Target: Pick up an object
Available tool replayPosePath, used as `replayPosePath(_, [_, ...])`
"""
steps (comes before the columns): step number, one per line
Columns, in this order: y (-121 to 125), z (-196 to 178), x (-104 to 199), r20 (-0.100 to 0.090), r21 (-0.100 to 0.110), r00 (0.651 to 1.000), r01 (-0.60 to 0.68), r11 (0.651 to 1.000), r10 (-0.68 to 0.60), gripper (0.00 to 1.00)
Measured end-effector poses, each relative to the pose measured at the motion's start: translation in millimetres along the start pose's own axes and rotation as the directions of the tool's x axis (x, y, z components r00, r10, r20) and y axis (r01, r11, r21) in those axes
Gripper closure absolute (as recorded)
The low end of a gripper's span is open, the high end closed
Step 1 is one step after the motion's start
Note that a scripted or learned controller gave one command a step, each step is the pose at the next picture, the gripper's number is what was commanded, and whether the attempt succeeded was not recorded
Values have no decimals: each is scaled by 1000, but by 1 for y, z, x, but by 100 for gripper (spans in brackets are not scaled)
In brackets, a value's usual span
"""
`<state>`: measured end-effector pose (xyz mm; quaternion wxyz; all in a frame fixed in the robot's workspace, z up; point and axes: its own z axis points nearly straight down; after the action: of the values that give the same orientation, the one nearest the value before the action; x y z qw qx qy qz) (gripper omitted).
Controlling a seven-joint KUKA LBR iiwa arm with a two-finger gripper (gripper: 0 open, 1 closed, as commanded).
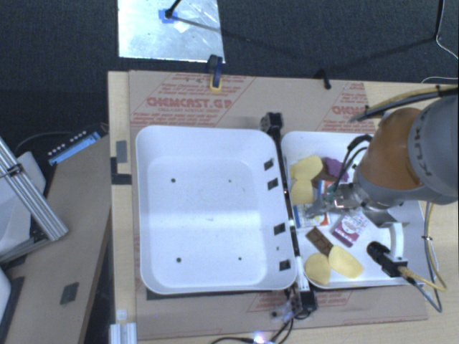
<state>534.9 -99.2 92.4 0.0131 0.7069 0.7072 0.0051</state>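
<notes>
Red print reading "CHEMCAST GP" stands on the brown protective sheet (193, 95) covering the table behind the bins, and partly again at its right corner.

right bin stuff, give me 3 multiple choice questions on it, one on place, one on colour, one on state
1. Where is the hand?
A. over the left bin
B. over the right bin, near the divider
C. off the bench

2. What colour are the two rounded pieces at the right bin's near edge?
A. yellow
B. blue
C. black

3. What state is the brown bar in?
A. lying flat in the bin
B. standing on end
C. lifted in the air

Answers: 1 B, the arm reaches in from the right and ends above the right bin's inner side. 2 A, both show pale yellow. 3 A, it rests on the bin floor beside the yellow pieces.
</notes>
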Motion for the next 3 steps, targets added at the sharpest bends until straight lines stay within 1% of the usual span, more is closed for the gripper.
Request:
replayPosePath(1, [-17,0,-73,-8,3,1000,-1,1000,1,0])
replayPosePath(2, [-41,-1,-30,3,-6,1000,2,1000,-2,0])
replayPosePath(3, [22,4,16,-8,13,1000,8,1000,-8,0])
